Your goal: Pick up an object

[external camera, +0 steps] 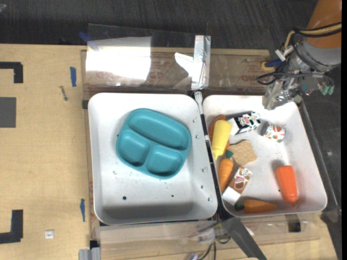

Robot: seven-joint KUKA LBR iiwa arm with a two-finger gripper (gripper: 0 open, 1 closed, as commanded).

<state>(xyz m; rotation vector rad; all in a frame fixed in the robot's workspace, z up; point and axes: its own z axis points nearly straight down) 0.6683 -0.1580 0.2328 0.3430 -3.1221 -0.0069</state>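
The right bin (313,161) holds several toy foods. A yellow piece (220,136) lies at its left wall, beside a black-and-white carton (246,121) and a white-and-red piece (275,132). A tan cracker (244,152) sits mid-bin, with a small carrot (225,173) and a small printed box (242,180) below it. An orange carrot (287,182) lies at the right, and another carrot (257,205) rests along the near wall. My gripper (275,98) hangs over the bin's far right corner, above and right of the white-and-red piece, with nothing seen in it.
The left bin (103,145) bears a teal divided plate (153,142). A clear plastic panel and a taped upright strip (200,61) stand behind the bins. Cables hang off the wrist (303,64) at the upper right. Tan bench lies to the left.
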